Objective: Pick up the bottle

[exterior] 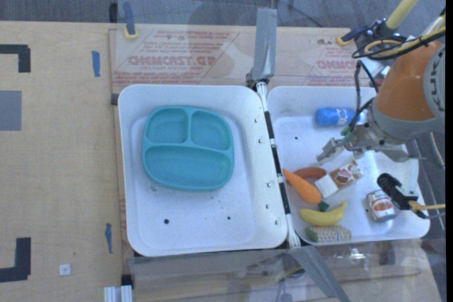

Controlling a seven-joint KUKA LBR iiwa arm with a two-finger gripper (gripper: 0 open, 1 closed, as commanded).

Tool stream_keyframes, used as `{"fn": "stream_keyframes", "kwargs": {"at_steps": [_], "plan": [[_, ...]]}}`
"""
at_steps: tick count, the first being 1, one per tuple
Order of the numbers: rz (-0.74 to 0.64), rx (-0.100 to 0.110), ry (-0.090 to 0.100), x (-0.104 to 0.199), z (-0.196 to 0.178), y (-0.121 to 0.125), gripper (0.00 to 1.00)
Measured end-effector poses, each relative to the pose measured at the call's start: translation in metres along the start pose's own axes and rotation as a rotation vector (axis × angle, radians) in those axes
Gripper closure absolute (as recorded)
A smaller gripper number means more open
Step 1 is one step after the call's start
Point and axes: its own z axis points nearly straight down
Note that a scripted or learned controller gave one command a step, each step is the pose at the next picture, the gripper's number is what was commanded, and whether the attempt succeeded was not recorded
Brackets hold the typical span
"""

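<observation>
A small blue bottle (331,116) lies on its side near the far wall of the right bin (297,106). My gripper (338,146) hangs over that bin, a little nearer the camera than the bottle and apart from it, pointing left. Nothing shows between its tips. The grey and orange arm comes in from the right above the bin's far right corner.
In the right bin's near half lie a carrot (304,187), a brown sausage (310,172), a white and brown box (340,177), a banana (323,214) and a small can (380,206). The left bin (134,208) holds a teal divided plate (188,148).
</observation>
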Motion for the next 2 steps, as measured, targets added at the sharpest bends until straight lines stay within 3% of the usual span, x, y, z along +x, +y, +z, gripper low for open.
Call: {"fn": "stream_keyframes", "kwargs": {"at_steps": [1,2], "plan": [[-0.053,-0.002,-0.002,-0.021,0.007,0.067,0.00],[-0.298,0.052,-0.003,0.022,0.007,0.088,0.00]]}}
